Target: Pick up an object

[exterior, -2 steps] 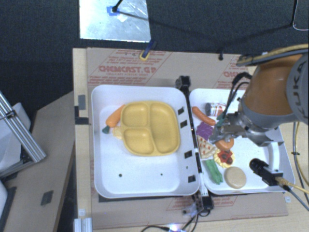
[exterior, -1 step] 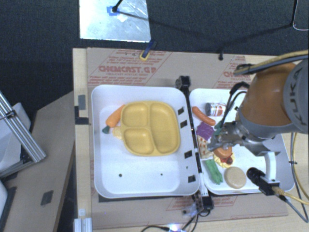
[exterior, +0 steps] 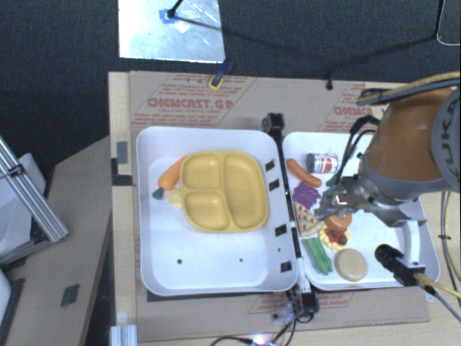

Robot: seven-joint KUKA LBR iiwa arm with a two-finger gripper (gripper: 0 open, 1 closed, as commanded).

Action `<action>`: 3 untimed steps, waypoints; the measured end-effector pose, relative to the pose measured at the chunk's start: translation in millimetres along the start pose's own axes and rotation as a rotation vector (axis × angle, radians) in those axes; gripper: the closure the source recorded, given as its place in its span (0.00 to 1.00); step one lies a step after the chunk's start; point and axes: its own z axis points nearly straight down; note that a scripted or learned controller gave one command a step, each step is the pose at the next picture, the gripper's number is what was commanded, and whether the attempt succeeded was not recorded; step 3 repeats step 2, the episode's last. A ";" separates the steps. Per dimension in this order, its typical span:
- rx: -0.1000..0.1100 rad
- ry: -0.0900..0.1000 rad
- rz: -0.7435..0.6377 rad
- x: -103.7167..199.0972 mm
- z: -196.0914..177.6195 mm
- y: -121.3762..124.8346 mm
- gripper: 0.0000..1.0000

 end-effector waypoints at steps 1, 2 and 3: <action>0.004 0.001 -0.001 6.7 17.4 1.6 1.00; 0.001 0.001 -0.003 11.7 14.6 0.5 1.00; 0.001 0.001 -0.003 11.7 14.6 0.5 1.00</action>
